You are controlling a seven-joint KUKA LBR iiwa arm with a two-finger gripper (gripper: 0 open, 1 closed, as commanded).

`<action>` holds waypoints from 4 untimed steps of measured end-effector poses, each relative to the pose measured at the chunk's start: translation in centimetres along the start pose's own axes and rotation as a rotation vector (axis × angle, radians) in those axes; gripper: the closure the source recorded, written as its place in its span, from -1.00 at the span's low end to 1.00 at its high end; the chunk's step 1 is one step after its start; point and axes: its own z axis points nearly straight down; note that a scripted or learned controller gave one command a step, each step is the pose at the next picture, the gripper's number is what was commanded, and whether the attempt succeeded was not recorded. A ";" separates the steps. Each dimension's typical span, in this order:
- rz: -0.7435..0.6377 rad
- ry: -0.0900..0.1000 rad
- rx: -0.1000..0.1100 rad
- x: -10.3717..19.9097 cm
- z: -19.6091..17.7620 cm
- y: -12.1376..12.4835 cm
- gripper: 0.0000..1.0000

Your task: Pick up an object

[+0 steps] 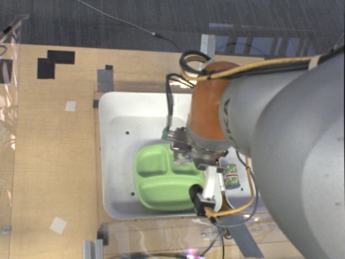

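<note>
A light green divided tray point(161, 179) lies in the near half of the left white bin point(116, 144). The arm's orange band and wrist hang right over the tray's right end, and the gripper point(186, 156) sits low at the tray's top right corner. The wrist hides its fingers. A small green, white and red item point(232, 176) lies just right of the wrist, partly covered by a cable.
The grey arm covers the whole right side, including the second bin. Black and yellow cables loop around the wrist. The bin's left and far parts show bare white floor. Black tape marks point(54, 63) sit on the wooden bench at far left.
</note>
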 end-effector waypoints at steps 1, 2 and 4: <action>-0.716 0.001 -0.001 4.9 0.9 -0.4 1.00; -0.456 0.000 0.000 7.1 -0.5 -1.2 1.00; 0.145 -0.001 0.002 8.6 -2.0 -1.5 1.00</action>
